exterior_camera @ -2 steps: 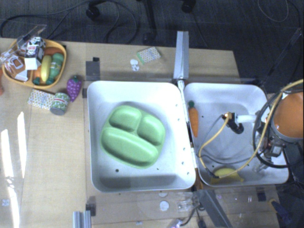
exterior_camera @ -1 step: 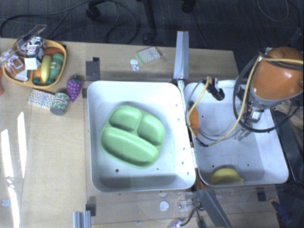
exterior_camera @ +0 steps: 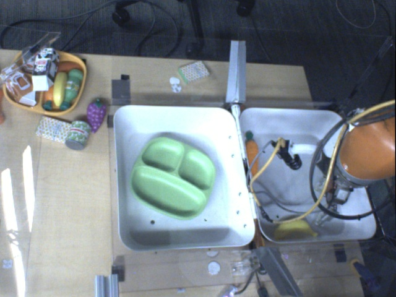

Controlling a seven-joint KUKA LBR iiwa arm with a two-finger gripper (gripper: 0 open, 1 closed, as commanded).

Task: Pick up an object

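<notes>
From above, the arm's orange band [exterior_camera: 371, 150] hangs over the right bin [exterior_camera: 272, 119]; whether the gripper [exterior_camera: 322, 212] is open cannot be told. Just beside it, a banana [exterior_camera: 294, 229] lies along that bin's near wall, a carrot [exterior_camera: 252, 151] at its left wall.

green tray [exterior_camera: 173, 177] in left bin [exterior_camera: 124, 228], arm [exterior_camera: 370, 150] perhaps over banana [exterior_camera: 295, 229]

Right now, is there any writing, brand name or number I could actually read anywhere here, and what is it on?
None can be read.
Small can beside the left bin: label blurred.
Patterned packet next to it: print too small.
Packets in the yellow bowl: dark and white marks, unreadable.
Card above the bins: pattern only, no legible words.
</notes>
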